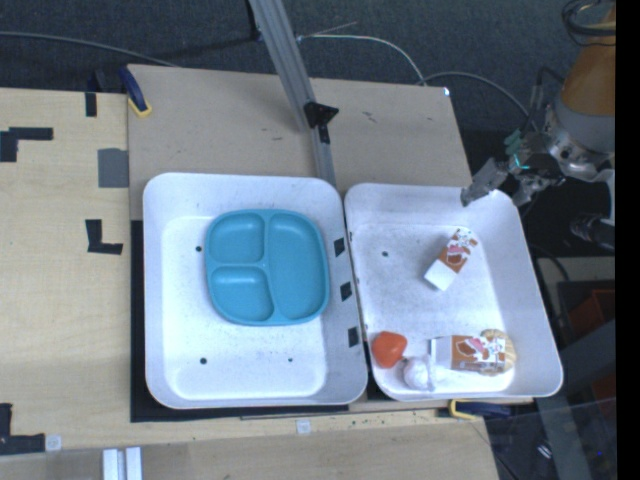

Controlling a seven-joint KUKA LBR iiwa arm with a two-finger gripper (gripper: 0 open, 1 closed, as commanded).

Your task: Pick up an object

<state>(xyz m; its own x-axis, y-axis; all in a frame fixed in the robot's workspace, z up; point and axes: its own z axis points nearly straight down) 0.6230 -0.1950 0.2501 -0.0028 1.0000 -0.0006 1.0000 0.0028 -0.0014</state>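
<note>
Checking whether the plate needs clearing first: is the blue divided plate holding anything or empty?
Empty. All three compartments of the blue divided plate show bare blue surface, with nothing lying in them.

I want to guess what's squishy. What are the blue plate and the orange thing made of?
The blue plate looks like hard plastic: one even colour, smooth, with moulded compartments and a matte to soft sheen. The orange thing looks like smooth plastic or rubber, rounded and evenly coloured; it is too small to tell which.

Arm: grey metal wrist, orange band above it, dark cables alongside; dark grey end effector.
</note>
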